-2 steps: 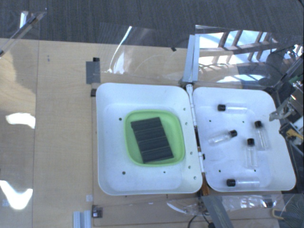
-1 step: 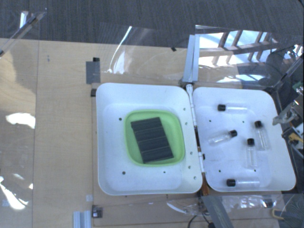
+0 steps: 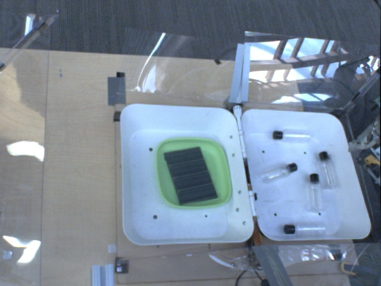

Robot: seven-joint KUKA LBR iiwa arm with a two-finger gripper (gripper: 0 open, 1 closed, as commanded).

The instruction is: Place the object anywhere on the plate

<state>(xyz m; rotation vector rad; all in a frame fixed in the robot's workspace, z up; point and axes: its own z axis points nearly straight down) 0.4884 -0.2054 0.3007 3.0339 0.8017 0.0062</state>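
A green square plate (image 3: pixel 223 162) sits in the left white bin (image 3: pixel 143 177). A dark grey ribbed block (image 3: pixel 190 175) lies on the plate's middle, slightly turned. In the right white bin (image 3: pixel 351 213) lie several clear vials with black caps: one at the top (image 3: pixel 290 136), one near the middle (image 3: pixel 278 171), one at the right (image 3: pixel 326 167), one upright in the picture (image 3: pixel 314 192), and one at the bottom (image 3: pixel 305 229).
A clear plastic shield (image 3: pixel 178 64) and a metal bracket (image 3: pixel 240 79) stand behind the bins. A small dark clamp (image 3: pixel 116 89) sits on the wooden bench at the back left. Cables and dark equipment crowd the far right edge (image 3: pixel 366 142).
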